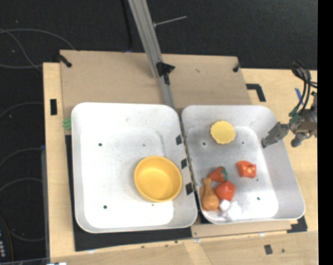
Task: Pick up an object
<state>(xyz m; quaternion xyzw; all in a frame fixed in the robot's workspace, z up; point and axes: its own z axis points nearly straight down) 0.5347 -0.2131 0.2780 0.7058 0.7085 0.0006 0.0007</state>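
Observation:
My gripper (284,137) hangs over the right rim of the right bin (277,200), open, with nothing between its fingers. Inside that bin a flat yellow disc (223,132) lies near the back. A small red piece (246,169) sits to the gripper's lower left. Near the front left corner are a red piece with a green tip (216,174), a round red tomato-like piece (225,190), an orange-brown piece (209,195) and a small white piece (229,207), clustered together. A yellow bowl (157,178) stands upright in the left bin (100,148).
A grey metal pole (150,37) slants from the top of the view down to the divide between the bins. Black clips (182,160) sit along that divide. The wooden bench (122,76) surrounds both bins, and cables lie on the dark floor at left.

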